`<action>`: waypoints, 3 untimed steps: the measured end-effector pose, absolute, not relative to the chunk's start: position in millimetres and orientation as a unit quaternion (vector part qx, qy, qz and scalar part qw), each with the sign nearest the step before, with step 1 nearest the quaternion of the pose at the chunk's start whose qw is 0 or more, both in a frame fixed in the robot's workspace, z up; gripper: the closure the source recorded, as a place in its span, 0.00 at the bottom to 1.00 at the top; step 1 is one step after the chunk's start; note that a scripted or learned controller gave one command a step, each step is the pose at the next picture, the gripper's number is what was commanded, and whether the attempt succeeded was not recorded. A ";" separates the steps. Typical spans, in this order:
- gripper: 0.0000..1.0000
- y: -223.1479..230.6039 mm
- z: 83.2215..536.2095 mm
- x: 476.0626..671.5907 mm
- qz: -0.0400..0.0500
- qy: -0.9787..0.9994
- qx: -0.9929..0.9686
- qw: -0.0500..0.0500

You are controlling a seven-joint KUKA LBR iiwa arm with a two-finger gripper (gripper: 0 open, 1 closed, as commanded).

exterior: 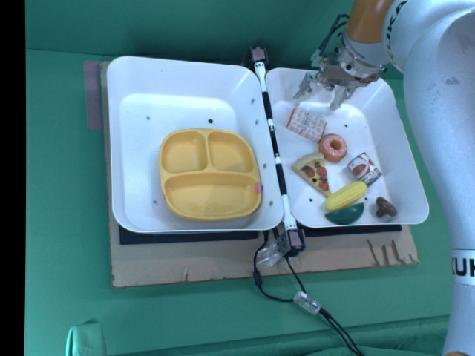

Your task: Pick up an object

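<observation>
The two-finger gripper [320,95] is seen over the far end of the right shallow white bin [393,128], hanging from the grey arm with the orange band [375,6] that reaches in from the right. Its fingers [304,89] are spread wide apart, nothing is seen between them. Whether the tips touch the bin floor cannot be told.

Just near of the gripper, a small flat white-and-red packet [306,123] is seen lying tilted on the bin floor, apart from the fingers. Right of and near to it, an orange-frosted toy doughnut [332,147] is placed. A toy pizza slice, yellow with red toppings [313,172], lies near-left of the doughnut, point towards the near side. A small red-and-white toy can [364,168] is lying on its side right of the slice. A yellow toy corn cob [346,196] is seen nearer still, and a dark green wedge-shaped toy [344,214] is tucked just beside it on the near side. A small brown toy mushroom [384,208] sits at the near-right corner.

The left shallow white bin [141,87] holds a yellow plastic divided tray with three compartments [210,175], set towards its near-right part. A black-and-white rod [272,136] is run along the seam between the two bins. Both bins are seated on a brown cardboard sheet [185,262] over a green bench cover [67,199]. A black cable with a clear connector [306,301] trails off the near edge.
</observation>
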State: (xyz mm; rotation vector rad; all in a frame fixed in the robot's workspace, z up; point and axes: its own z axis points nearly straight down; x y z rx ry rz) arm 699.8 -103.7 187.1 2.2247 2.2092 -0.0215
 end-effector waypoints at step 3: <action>1.00 -100.2 205.6 703.1 0.000 0.705 0.709 0.003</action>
